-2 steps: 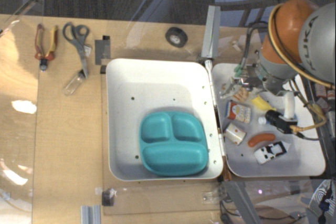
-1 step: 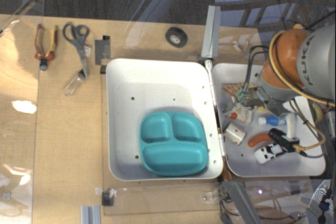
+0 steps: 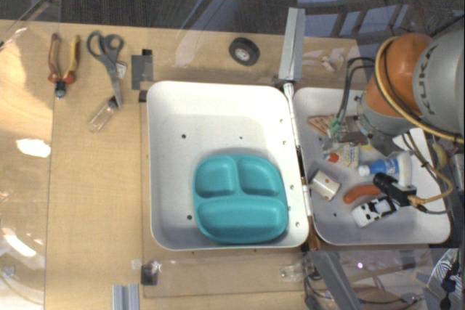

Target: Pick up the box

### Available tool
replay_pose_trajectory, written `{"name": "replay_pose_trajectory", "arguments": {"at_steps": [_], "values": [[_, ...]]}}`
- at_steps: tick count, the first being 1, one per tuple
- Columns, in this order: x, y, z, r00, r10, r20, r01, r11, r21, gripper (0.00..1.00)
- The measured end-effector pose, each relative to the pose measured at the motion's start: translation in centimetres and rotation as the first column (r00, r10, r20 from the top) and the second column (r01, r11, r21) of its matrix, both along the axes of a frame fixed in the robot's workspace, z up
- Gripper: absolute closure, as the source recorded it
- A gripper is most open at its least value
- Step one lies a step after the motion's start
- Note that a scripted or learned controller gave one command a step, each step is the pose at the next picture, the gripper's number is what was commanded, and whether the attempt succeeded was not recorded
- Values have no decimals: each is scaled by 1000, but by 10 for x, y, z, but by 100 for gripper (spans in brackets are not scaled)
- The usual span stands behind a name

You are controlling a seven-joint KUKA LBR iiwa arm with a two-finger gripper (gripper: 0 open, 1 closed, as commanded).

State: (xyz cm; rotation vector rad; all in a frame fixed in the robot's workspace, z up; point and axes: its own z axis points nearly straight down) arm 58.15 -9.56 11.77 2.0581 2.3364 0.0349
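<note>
- Pincer (image 3: 341, 133): at the end of the grey arm (image 3: 436, 76), low over the upper part of the right bin (image 3: 436, 232). Its tip is dark and partly masked by cables; whether it grips anything cannot be told.
- Arm: grey with an orange band (image 3: 396, 80), entering from the right and covering the right bin's upper right corner. Black and yellow cables loop beside it.
- Box (image 3: 325, 184): small, white with a darker end, lying tilted on the floor of the right bin near its left wall, below and apart from the pincer.
- Other contents of the right bin: a tan flat piece (image 3: 322, 123) just left of the pincer; a small red item (image 3: 333, 157); a white tube with a blue cap (image 3: 383, 168); an orange elongated item (image 3: 361, 192); a black-and-white item (image 3: 373, 210) near the bottom edge. Several lie close together in the bin's middle.
- Left bin (image 3: 182, 120): white, shallow, side by side with the right bin. It holds a teal divided tray (image 3: 240, 198) resting in its lower right part.
- Worktop (image 3: 87, 192): pale wood. Along its upper edge lie red-handled pliers (image 3: 61, 63), grey scissors (image 3: 109, 58), a small dark block (image 3: 142, 67) and a roll of black tape (image 3: 244, 51).
- Metal bar (image 3: 293, 43): upright above the gap between the two bins.
</note>
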Motion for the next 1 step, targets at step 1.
{"name": "replay_pose_trajectory", "arguments": {"at_steps": [1], "values": [[-2, 55, 126, 995, 96, -27, -96, 995, 1, 100]]}}
